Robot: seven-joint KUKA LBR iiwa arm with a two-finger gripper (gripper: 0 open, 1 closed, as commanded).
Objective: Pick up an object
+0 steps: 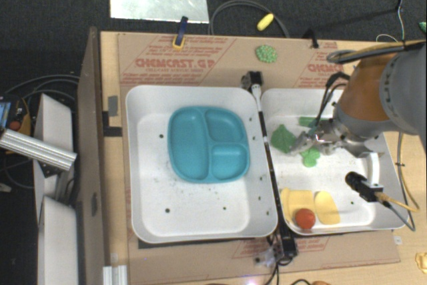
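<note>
End effector (312, 141) low in the right bin (333, 98), right over the green objects (283, 139) near the divider, can't tell its open/closed state; blue divided plate (208, 144) in left bin (143, 163).

Left bin (143, 163) holds a blue tray (207, 144). Gripper (311, 141) sits low in right bin (333, 173) among green items (283, 139).

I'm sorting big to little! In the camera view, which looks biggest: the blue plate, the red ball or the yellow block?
1. Blue divided plate, far the biggest.
2. Yellow block.
3. Red ball, smallest.
</note>
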